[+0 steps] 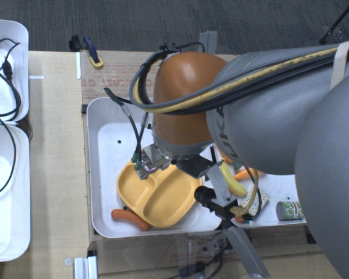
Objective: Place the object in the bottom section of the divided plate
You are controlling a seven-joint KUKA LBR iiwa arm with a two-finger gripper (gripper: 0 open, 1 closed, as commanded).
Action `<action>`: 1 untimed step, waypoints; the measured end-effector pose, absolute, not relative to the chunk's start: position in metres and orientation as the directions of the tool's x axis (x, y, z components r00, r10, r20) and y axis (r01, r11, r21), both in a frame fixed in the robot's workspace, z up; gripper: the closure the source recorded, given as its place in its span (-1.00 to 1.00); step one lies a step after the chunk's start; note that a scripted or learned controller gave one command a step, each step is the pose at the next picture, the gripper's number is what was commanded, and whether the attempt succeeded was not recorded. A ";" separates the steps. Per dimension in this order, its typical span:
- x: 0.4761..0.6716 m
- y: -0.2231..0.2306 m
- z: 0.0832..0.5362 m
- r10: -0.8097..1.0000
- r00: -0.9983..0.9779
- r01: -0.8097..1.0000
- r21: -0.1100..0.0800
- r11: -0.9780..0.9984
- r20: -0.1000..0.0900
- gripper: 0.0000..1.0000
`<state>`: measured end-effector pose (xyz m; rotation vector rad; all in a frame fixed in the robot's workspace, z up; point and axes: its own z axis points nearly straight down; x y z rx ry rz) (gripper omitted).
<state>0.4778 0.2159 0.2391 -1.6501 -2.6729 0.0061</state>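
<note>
A yellow divided plate point(157, 195) lies in the front left part of the white bin point(100, 156). An orange-red sausage-shaped object point(131, 217) rests on the bin floor just in front of the plate's near rim. My gripper point(158, 163) hangs over the plate's far edge, largely hidden beneath the orange wrist band. I see nothing clearly held in it. A yellow banana point(233, 180) lies to the right of the plate, partly covered by the arm.
An orange item point(245, 172) sits beside the banana, and a small green can point(290, 210) lies at the bin's right end. A second white bin point(6, 173) with black cables stands at the left. A blue clamp point(92, 50) rests on the bench behind.
</note>
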 end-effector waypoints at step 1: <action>0.477 0.204 0.153 0.570 -0.821 0.570 -0.005 0.821 0.003 1.00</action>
